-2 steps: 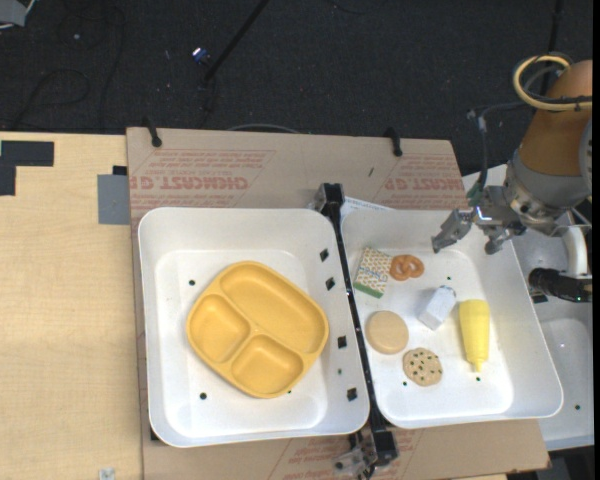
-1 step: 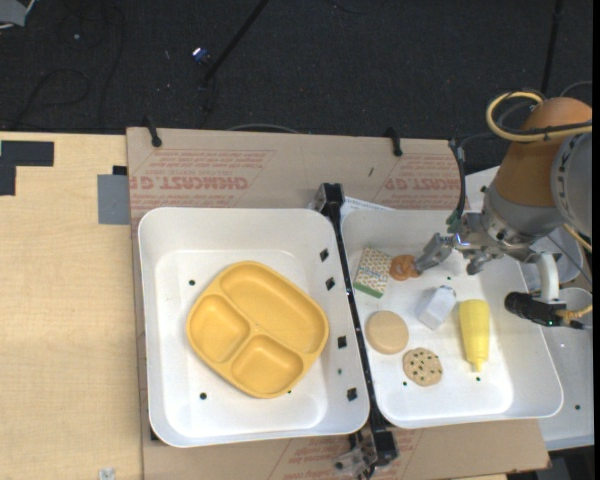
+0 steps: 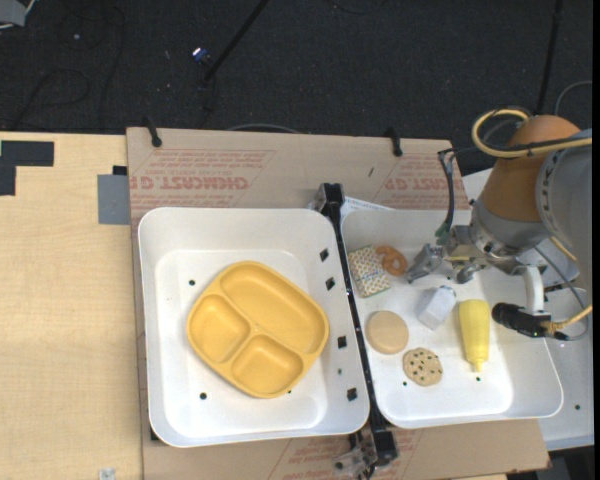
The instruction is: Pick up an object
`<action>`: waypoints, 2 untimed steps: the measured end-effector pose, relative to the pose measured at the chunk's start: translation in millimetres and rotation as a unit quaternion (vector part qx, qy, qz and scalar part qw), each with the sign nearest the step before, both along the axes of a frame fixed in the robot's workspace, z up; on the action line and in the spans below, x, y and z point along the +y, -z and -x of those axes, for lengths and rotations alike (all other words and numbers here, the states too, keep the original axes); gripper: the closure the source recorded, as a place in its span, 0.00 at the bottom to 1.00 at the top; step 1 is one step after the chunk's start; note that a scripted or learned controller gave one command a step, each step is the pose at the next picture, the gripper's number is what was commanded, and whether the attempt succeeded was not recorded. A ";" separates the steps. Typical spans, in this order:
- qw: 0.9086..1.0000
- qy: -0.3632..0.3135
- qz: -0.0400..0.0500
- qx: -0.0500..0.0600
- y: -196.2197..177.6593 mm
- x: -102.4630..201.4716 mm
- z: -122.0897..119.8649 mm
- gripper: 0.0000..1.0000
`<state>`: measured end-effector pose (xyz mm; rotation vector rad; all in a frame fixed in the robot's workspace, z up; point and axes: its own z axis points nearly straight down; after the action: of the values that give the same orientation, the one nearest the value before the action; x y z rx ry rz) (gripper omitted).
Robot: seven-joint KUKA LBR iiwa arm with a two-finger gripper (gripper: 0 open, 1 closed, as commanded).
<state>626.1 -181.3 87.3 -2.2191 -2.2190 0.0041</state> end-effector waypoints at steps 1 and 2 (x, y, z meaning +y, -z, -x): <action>1.000 0.000 0.000 0.000 -10.7 -0.1 0.0 1.00; 1.000 -0.001 0.001 -0.003 -53.6 1.1 -0.6 1.00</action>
<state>626.6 -180.1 140.9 -2.2213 -2.2243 -0.0019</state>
